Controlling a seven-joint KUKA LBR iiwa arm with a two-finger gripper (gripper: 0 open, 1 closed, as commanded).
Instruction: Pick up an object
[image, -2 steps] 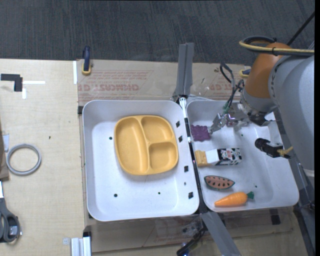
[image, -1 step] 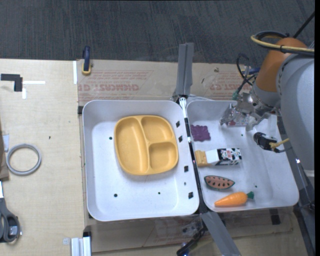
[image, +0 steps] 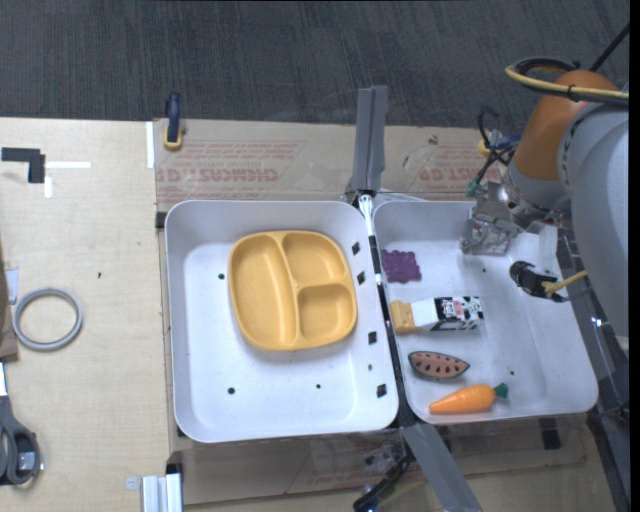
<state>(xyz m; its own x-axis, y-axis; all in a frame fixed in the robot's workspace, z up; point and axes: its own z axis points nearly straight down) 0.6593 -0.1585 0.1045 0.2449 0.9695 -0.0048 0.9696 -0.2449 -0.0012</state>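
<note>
Metal gripper (image: 487, 235), finger state unclear, hovers in right bin (image: 560, 360); bumpy purple grapes (image: 401, 265) beside it, boxy carton (image: 440, 313) below.

A robotics lab: a wooden bench (image: 80, 250) carrying two white bins (image: 190, 330), a tape roll (image: 45, 318), and a cabled KUKA arm (image: 590, 150).

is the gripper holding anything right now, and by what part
Nothing is held. The gripper is over the back of the right bin, apart from the purple grapes, milk carton, watermelon slice and carrot.
</note>
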